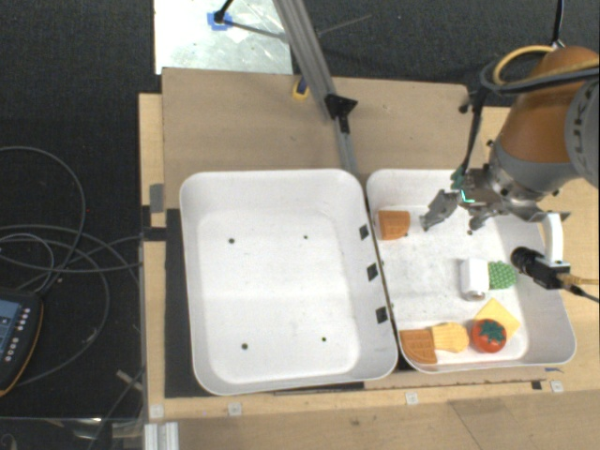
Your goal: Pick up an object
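Overhead, the end effector (pixel 457 212) hangs spread wide and unladen above the right bin (pixel 562 345) with six small objects.

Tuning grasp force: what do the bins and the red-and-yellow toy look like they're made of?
Bins: likely thin moulded plastic, matte white, judging by the rounded corners and shallow lip.
Red-and-yellow toy: probably plastic or rubber, with saturated colour and a smooth look; too small to be sure.
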### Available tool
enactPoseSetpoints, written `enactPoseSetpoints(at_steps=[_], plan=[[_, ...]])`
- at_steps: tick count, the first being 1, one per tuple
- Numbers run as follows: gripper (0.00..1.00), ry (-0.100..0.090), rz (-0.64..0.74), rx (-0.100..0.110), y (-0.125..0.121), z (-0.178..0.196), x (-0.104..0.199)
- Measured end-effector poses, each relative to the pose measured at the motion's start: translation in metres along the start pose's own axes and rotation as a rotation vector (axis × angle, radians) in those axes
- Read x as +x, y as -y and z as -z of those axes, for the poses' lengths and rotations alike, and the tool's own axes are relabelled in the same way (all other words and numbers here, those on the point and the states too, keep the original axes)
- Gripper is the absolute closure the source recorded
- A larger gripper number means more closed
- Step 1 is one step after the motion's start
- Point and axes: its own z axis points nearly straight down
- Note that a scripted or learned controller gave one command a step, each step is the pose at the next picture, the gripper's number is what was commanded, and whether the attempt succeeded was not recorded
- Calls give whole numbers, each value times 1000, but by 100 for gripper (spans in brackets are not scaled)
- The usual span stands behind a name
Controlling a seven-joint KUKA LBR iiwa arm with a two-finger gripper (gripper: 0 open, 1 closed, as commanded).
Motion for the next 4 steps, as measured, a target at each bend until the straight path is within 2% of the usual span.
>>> enactPoseSetpoints(at_steps=[1,2,3,4], plan=[[0,1,-2,-5,-1,3,0],[0,1,-3,-1,-1,-40,4],[0,1,-4,0,-4,-102,6],[0,2,-4,-4,-5,-107,6]])
